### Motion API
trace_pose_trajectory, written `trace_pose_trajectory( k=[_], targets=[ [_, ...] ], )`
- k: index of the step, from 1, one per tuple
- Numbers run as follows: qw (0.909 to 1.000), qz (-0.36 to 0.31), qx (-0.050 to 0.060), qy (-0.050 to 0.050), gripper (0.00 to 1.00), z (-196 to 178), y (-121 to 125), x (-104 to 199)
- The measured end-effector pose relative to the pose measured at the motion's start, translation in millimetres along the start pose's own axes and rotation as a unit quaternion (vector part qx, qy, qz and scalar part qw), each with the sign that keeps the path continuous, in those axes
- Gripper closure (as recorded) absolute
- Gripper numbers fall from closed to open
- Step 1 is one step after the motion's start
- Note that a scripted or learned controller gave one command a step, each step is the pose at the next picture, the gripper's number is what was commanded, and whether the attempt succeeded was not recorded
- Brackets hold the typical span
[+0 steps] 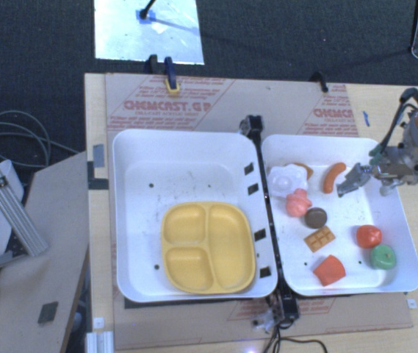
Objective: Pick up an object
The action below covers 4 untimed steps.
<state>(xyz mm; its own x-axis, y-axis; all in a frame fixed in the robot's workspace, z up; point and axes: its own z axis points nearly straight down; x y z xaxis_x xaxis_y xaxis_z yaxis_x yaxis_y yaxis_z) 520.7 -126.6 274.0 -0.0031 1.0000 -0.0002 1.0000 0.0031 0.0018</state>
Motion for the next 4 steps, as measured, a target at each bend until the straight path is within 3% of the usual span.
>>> trace_pose_trajectory(
  k=[1, 2, 3, 4],
  targets=[
    [1.0, -0.002, 0.003, 0.001, 0.0, 72, 3, 25],
    [1.0, 0.001, 0.004, 0.001, 0.0, 167, 23, 16],
    [1.0, -0.002, -0.001, 0.0, 0.0, 191, 75, 22],
    [1.0, -0.002, 0.007, -0.003, 0.0, 188, 148, 34]
  ],
)
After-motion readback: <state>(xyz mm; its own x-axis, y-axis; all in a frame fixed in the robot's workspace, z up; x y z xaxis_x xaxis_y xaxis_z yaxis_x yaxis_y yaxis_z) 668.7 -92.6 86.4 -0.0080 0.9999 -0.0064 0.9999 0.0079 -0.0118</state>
